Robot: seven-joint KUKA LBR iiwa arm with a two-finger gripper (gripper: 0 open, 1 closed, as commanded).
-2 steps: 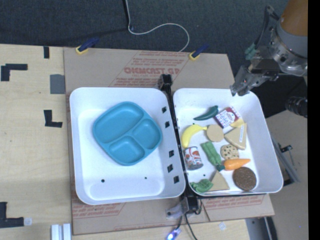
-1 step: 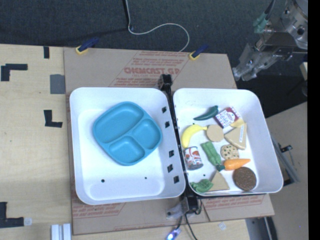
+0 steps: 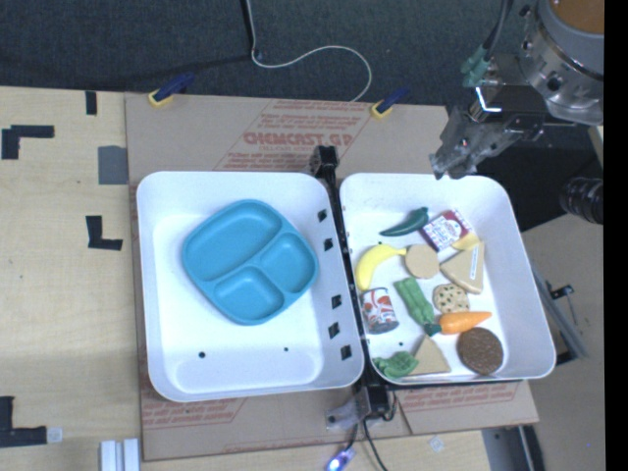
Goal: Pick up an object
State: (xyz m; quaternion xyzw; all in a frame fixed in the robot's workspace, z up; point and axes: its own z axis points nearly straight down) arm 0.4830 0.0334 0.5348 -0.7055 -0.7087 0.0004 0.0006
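The right bin (image 3: 510,226) holds several toy foods: a yellow banana (image 3: 377,261), a green pepper (image 3: 404,224), a dark red packet (image 3: 442,231), a red and white can (image 3: 379,309), a cookie (image 3: 450,297), a carrot (image 3: 463,321), a brown round patty (image 3: 481,349) and cheese wedges (image 3: 469,266). My gripper (image 3: 453,160) hangs above the bin's far rim, up and right of the pepper, with nothing visible between its fingers. It is apart from every object.
The left bin (image 3: 162,214) holds a blue divided plate (image 3: 249,260). A black hinge strip (image 3: 336,263) runs between the bins. Cardboard (image 3: 294,135) lies under both. A white cable (image 3: 314,57) loops at the back, with yellow clamps (image 3: 171,89) at the cardboard's corners.
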